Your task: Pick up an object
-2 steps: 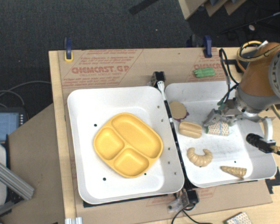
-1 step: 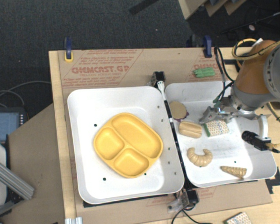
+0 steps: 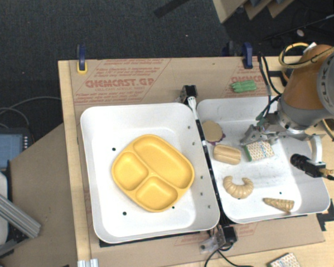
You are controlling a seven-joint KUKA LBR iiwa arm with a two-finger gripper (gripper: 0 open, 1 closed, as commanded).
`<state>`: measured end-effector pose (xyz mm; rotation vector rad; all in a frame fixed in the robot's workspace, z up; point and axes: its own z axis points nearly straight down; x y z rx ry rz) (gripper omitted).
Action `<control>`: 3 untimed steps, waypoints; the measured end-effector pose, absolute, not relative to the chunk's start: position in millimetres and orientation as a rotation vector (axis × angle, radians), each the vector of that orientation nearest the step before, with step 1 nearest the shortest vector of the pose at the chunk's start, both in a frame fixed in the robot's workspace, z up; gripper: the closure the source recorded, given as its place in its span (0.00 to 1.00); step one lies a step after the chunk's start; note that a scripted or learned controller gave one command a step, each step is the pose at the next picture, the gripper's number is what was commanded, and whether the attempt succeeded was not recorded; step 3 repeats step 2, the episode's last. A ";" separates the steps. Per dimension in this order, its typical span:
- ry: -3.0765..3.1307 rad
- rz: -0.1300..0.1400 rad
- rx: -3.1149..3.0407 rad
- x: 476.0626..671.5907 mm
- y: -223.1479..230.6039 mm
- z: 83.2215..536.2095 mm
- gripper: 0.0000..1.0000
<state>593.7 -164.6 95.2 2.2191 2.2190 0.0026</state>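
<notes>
The grey arm with its orange band (image 3: 306, 81) leans in over the right-hand shallow white bin (image 3: 304, 204), and its metal two-finger tool (image 3: 260, 137) hangs low above a small square packet with a speckled green-and-red pattern (image 3: 259, 151). From where I stand the fingers look splayed a little to either side of the packet's top edge, but I cannot tell whether they are properly apart or closed, and nothing is plainly pinched between them. Just to the tool's left lies a tan bread-roll-shaped toy (image 3: 227, 154), and beyond that, up against the bin's left wall, a flat round brown disc like a cookie (image 3: 212, 131). Below the tool, toward the near rim, sits a pale curled croissant-shaped toy (image 3: 238, 187), and further down and to the right of it a beige ice-cream-cone-shaped piece (image 3: 279, 204) lying on its side. Right of the tool a black cylindrical part (image 3: 305, 165) juts out over the bin. Well off to the tool's left, the other shallow white bin (image 3: 101, 161) carries a yellow plastic three-compartment plate (image 3: 152, 173). Both bins rest on the cardboard-covered worktop (image 3: 125, 79), where a small green block (image 3: 243, 87) lies above the tool.
</notes>
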 end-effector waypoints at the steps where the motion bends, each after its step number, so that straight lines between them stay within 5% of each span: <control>1: 2.227 0.004 2.212 628.3 -94.9 84.6 1.00; 2: 2.226 0.010 2.211 601.9 -25.6 191.0 1.00; 3: 2.226 0.010 2.211 601.9 -25.6 191.0 1.00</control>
